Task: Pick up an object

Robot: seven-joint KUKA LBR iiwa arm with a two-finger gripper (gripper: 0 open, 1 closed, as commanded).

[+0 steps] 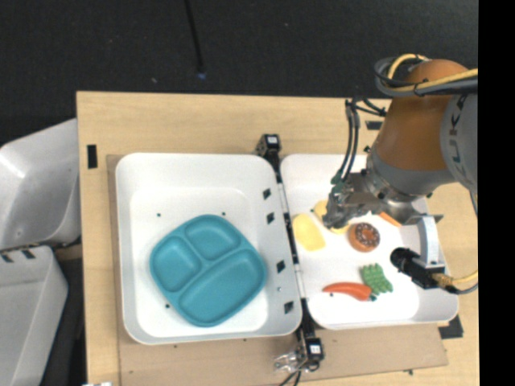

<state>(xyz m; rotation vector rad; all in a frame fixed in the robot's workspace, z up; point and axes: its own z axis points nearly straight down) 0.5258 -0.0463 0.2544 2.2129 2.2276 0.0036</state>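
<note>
1. Nearest to the camera, the wooden counter (96, 296) is carrying two white bins side by side, the left bin (129, 240) and the right bin (310, 171).
2. In the near part of the right bin, an orange-red carrot toy (348, 291) is lying flat, with its thin tip pointing toward the left bin.
3. A green leafy toy (376, 279) is lying just beside the thick end of the carrot toy, maybe touching it.
4. In the left bin, a blue divided plate (209, 270) is lying flat and a little turned, near the front corner.
5. Farther in the right bin, a brown round donut toy (364, 236) is lying near the middle, apart from the green leafy toy.
6. A yellow block (308, 232) is lying close to the wall between the bins, left of the donut toy.
7. The tool (339, 207) is hanging low over the right bin, just behind the yellow block and the donut toy, and a small yellow piece (321, 209) is showing at its left side. I cannot tell if the tool is released or clenched, and nothing is showing as grasped.
8. A small orange piece (389, 218) is showing partly under the wrist, behind the donut toy.
9. Farthest, the grey and orange arm (414, 135) is reaching in from the right.
</note>
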